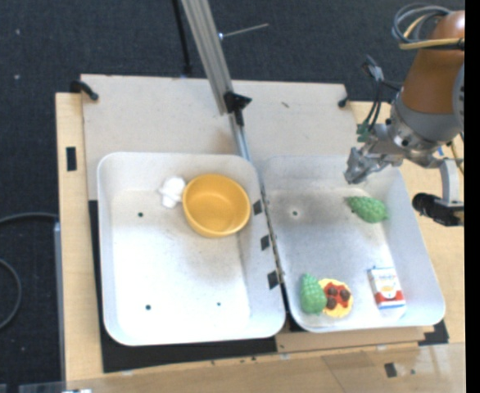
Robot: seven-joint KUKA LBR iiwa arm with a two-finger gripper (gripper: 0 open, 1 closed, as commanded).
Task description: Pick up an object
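My gripper (358, 173) hangs over the far part of the right bin (330, 228), just up and left of a bumpy green object (369, 210). I see nothing between its fingers. Near that bin's front lie another green piece (310, 293), a yellow item with red and dark spots (336, 295) and a small white and red carton (386, 288). In the left bin (142, 252) a yellow bowl (215, 205) sits at the back with a small white object (172, 191) touching its left side.
A slanted metal post (211, 51) rises from the board behind the bins, ending at a black bracket by the divide between them. The arm's grey and orange wrist (428, 88) stands over the right bin's far right corner. Dark floor surrounds the bench.
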